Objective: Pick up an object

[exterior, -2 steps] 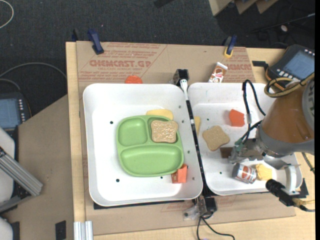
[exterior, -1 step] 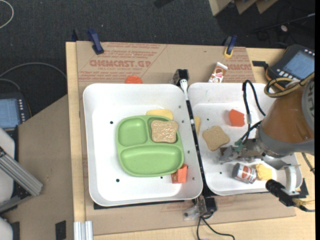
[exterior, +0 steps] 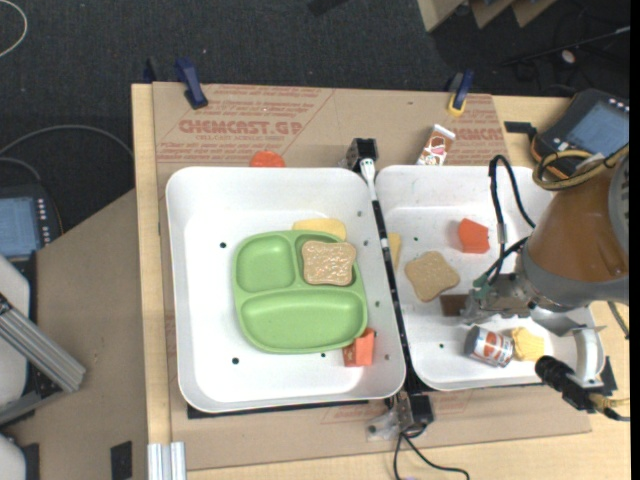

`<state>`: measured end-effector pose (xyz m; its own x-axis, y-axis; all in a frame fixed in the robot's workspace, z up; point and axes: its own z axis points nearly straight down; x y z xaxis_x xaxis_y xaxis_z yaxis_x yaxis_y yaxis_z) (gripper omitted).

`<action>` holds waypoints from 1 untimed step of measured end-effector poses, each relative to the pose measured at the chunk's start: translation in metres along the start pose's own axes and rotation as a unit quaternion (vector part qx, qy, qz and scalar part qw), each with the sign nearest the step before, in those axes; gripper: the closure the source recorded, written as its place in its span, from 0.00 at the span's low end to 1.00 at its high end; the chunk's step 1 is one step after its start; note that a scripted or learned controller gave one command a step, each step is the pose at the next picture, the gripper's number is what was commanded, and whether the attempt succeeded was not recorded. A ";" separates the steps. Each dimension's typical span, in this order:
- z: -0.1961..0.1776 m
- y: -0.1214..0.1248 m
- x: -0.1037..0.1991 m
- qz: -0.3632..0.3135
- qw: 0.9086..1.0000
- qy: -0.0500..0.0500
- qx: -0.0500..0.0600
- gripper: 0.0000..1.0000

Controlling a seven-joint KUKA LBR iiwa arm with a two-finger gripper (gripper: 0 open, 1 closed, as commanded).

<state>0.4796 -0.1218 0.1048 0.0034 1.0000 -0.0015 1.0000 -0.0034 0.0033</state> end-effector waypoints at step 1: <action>0.001 0.000 0.000 0.000 1.000 0.000 0.001 0.00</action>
<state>0.4793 -0.1218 0.1041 0.0030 1.0000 -0.0011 1.0000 -0.0030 0.0020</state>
